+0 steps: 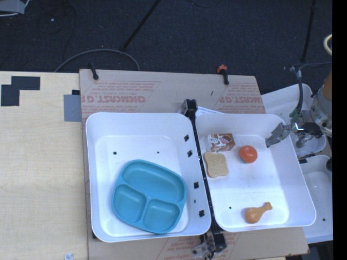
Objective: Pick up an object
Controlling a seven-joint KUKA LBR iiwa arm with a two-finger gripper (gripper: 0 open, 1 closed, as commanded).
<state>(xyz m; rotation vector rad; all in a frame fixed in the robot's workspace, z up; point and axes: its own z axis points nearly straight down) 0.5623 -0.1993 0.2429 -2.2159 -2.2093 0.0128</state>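
Observation:
The right bin (293,199) holds a red ball-like fruit (248,154), a slice of toast (216,164), a brown-and-white packet (220,142) and an orange drumstick-shaped toy (256,212). My gripper (290,143) hovers at the bin's upper right rim, to the right of the red fruit and apart from it. Its fingers stand open; one grey finger (275,135) points left over the bin. Nothing is between them.
The left bin (103,145) contains a blue divided plate (147,195). A black divider (196,167) runs between the bins. Both bins rest on a cardboard sheet (135,93). A light wooden bench surface (38,172) lies to the left, and cables cross the dark floor behind.

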